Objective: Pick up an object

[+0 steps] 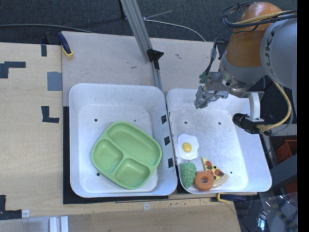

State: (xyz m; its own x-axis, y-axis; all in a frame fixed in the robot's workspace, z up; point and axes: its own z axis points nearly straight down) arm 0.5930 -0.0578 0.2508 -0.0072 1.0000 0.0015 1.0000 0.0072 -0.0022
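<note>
The jaws' opening cannot be told; they are hanging over the right shallow white bin's (251,175) far edge.

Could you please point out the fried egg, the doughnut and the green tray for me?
fried egg (187,147), camera view, on its yolk.
doughnut (203,180), camera view, on its ring.
green tray (126,154), camera view, on its central divider.

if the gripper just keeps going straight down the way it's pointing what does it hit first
Most likely the bare floor of the right bin, near its far-left corner. The gripper points down there, well apart from the fried egg and other toy food. Its height above the bin is unclear.
</note>
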